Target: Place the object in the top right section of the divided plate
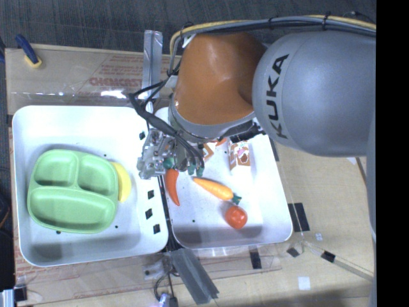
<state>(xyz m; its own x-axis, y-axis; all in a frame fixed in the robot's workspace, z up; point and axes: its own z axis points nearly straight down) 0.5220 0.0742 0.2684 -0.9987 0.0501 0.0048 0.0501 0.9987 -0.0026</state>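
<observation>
I see the gripper [167, 161] over the bins' shared rim, whether gripping I cannot tell; a red chili pepper [172, 187] lies just below it. The green divided plate [73, 191] sits in the left bin [38, 123], on a wooden bench [319, 178]

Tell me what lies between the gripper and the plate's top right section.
Only the two bins' adjoining walls and bare bin floor separate the gripper from the green divided plate. A yellow object sits against the plate's right edge.

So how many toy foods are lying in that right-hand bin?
4: a red pepper by the hand, a carrot mid-bin, a tomato below it, a small packet above. The arm may hide more.
</observation>
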